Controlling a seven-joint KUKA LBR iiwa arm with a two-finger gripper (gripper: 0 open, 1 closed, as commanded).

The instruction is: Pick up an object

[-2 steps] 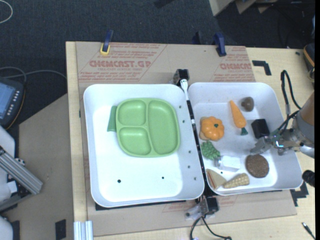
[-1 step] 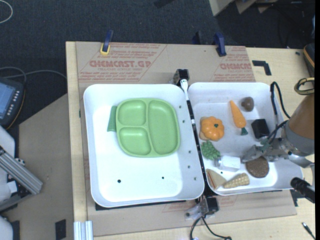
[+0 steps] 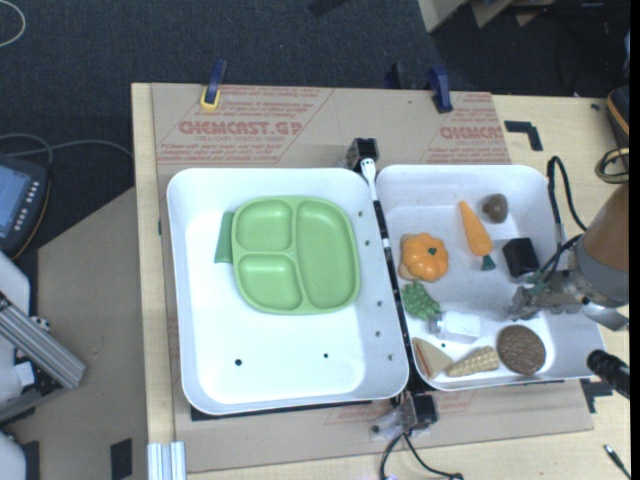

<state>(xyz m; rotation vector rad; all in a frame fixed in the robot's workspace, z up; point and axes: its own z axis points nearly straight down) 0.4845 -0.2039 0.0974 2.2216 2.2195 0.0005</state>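
The right bin [image 3: 450, 183] holds several toy foods. An orange pumpkin [image 3: 424, 256] lies near its left wall, with a carrot [image 3: 474, 231] and a small brown lump [image 3: 494, 207] farther back. A green broccoli piece [image 3: 420, 300], a small white block [image 3: 461, 324], a tan wedge [image 3: 430, 353], a pale corn cob [image 3: 473, 363] and a round brown disc [image 3: 522, 348] lie toward the front. My gripper [image 3: 538, 300] reaches in from the right and hangs low, just behind the brown disc. Nothing shows between its tips.
The left bin [image 3: 200, 348] holds a green divided plate [image 3: 295, 254] lying on a darker green sheet. The grey arm [image 3: 610, 258] crosses the right bin's right wall. Clamps sit at the back edge of the cardboard-covered bench [image 3: 300, 118].
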